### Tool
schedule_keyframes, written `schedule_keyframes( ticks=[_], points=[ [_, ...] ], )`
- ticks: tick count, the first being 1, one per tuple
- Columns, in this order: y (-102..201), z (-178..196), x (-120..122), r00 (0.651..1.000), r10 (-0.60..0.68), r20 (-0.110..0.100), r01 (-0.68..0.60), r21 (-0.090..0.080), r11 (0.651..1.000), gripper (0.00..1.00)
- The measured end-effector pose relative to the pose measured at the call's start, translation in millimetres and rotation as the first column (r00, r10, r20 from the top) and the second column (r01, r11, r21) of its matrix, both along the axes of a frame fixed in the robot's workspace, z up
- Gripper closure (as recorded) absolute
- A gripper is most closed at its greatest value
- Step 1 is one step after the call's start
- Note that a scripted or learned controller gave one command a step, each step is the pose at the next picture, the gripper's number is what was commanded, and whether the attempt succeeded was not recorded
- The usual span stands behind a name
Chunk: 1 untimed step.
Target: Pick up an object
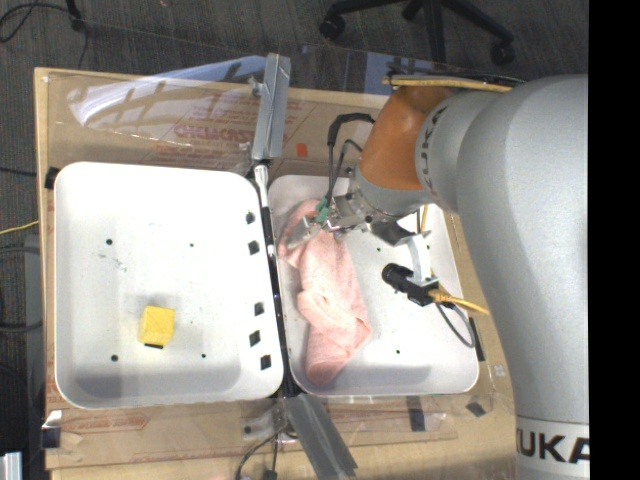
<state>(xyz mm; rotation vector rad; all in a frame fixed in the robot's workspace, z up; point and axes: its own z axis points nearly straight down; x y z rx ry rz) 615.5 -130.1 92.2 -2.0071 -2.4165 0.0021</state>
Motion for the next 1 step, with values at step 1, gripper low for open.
schedule_keyframes(
  ticks=[1],
  points=[
    [-0.3,10.3,0.2,1.000,0.005,-0.001,-0.005,-0.002,1.000,1.00]
  ],
)
